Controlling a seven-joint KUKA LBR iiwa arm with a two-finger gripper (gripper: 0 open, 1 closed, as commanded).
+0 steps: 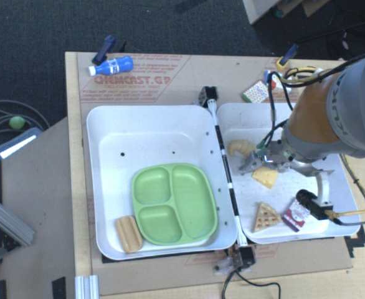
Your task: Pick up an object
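My gripper [252, 162] sits low in the right bin [332, 226], cheese [265, 177] just below-right; finger state unclear.

Plate [173, 202] in left bin [108, 129]

Red printed lettering ran across the bench [170, 73] behind the bins; the largest line appeared to read "CHEMCAST GP", partly covered by a blue and white bottle [111, 66]. The smaller red lines around it were too blurred to read.
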